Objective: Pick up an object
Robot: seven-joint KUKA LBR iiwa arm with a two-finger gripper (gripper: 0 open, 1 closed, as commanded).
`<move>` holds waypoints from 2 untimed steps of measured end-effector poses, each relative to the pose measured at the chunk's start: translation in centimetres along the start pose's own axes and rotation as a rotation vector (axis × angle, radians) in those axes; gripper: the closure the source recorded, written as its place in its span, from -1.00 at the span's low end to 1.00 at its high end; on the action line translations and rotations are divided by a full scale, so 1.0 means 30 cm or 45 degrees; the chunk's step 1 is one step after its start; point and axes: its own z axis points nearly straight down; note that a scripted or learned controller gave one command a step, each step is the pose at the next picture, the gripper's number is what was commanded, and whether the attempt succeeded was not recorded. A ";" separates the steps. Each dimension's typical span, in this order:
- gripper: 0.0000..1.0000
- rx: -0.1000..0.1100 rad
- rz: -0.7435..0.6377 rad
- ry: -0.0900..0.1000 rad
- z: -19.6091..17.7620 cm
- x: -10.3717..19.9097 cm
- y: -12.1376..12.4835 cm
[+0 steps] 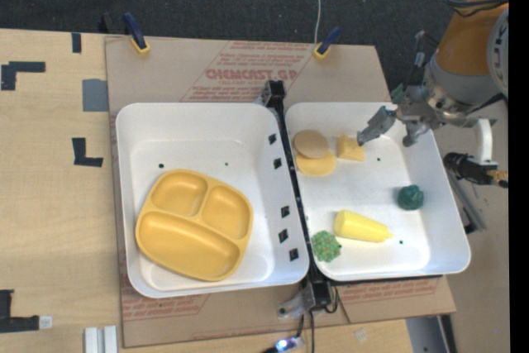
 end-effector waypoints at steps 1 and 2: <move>-1.00 -0.018 -0.005 -0.003 -0.029 0.002 0.009; -1.00 -0.012 -0.004 -0.003 0.124 -0.017 0.012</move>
